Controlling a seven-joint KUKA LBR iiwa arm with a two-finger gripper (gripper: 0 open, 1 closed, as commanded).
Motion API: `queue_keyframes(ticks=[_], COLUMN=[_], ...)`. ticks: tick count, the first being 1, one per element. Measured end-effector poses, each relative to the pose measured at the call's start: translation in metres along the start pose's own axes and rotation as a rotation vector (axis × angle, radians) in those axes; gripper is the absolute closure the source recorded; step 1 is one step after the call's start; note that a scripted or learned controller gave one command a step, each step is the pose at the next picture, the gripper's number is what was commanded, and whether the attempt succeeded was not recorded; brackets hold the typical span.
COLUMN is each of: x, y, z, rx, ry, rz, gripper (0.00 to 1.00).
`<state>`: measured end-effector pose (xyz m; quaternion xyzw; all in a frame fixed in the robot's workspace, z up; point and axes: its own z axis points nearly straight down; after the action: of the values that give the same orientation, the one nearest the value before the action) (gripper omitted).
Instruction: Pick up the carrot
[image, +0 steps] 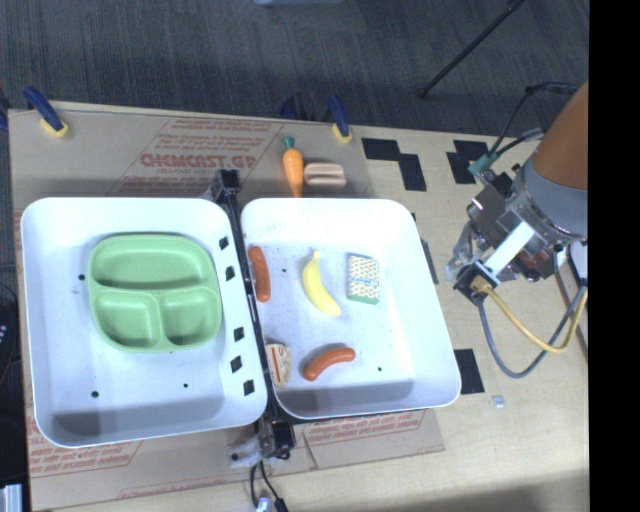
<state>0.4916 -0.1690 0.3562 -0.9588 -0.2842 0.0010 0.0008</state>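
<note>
The carrot (291, 170) lies on the bench at 12 o'clock of the right bin (425, 262), beside a bun (324, 176); I cannot tell my grip's state, so I should approach from above, straddling its width.

The orange, green-topped carrot (291, 168) lies on the bench just behind the right bin.

I see the bench (520, 420) bearing two white bins (45, 330) — carrot (292, 168) and hot-dog bun (324, 176) lie at twelve o'clock.
</note>
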Motion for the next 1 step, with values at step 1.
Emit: queue_keyframes(ticks=[1], x=[0.0305], y=[-0.0695], z=[0.0760], rx=[0.003], ry=[-0.002], rz=[-0.120], gripper=[1.00])
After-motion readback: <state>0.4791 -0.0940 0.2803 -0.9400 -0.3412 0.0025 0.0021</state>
